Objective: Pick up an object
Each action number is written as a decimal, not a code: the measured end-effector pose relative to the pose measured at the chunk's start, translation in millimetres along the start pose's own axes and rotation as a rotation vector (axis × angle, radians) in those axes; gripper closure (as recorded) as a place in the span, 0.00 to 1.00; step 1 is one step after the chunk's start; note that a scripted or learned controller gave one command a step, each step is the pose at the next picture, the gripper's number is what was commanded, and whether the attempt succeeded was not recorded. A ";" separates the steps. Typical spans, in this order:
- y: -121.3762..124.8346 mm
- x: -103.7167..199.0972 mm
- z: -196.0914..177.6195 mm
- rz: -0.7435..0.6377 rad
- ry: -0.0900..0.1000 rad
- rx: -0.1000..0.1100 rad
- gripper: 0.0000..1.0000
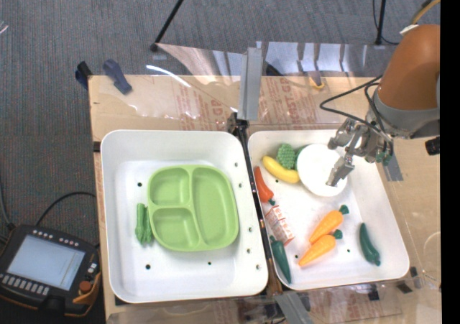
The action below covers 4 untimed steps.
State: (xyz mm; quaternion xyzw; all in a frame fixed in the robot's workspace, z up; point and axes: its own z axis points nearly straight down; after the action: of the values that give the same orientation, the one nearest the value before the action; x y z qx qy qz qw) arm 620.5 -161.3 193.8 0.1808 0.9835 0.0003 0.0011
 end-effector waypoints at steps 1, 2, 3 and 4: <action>1.3 114.1 109.8 -0.094 0.013 0.000 0.00; 2.0 110.8 96.7 -0.097 0.004 0.000 1.00; -2.4 78.3 106.6 0.537 0.003 0.002 1.00; -2.0 78.4 106.5 0.536 0.004 0.002 0.00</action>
State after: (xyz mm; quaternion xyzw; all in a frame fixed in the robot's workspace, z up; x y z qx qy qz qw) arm 546.7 -135.2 87.1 0.4348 0.9005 -0.0001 -0.0010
